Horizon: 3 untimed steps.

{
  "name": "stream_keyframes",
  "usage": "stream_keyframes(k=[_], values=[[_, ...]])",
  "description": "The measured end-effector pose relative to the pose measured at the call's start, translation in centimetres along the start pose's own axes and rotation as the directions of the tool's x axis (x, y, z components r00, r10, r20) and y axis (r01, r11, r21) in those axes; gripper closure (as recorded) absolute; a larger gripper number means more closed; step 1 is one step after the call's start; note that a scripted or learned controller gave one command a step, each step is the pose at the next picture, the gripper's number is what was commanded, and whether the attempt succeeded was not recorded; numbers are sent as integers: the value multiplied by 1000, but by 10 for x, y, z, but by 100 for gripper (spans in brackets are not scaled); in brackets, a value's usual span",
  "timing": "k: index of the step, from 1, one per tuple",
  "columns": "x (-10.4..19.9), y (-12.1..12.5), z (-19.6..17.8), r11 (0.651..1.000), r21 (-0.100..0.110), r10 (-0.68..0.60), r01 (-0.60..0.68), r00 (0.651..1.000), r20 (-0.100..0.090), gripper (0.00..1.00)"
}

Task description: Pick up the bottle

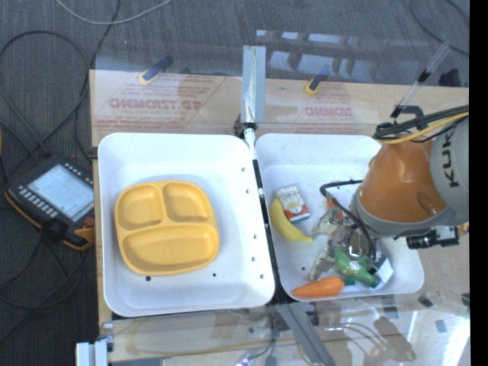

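The grey arm with the orange band [400,181] reaches over the right shallow white bin [305,149]. The two-finger gripper [345,252] is lowered at the small green plastic bottle [360,269], which lies near the front edge of that bin, just behind the orange carrot [319,287]; jaw state cannot be determined. A yellow banana [287,223] and a small carton [292,203] lie nearby. The left bin [137,147] contains a yellow three-compartment plate [165,226]
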State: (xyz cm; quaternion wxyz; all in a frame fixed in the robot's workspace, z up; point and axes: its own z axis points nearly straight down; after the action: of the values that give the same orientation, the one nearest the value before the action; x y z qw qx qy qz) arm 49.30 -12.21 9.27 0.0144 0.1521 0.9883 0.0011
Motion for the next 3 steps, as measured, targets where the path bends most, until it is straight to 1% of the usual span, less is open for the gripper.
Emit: stream_keyframes(k=[1,2,3], values=[[-41,-45,3,987,1,-160,160,987,-14,0],[-24,-99,-49,921,-5,-389,389,921,-26,0],[-31,-95,-161,984,-1,-179,179,984,-22,0]])
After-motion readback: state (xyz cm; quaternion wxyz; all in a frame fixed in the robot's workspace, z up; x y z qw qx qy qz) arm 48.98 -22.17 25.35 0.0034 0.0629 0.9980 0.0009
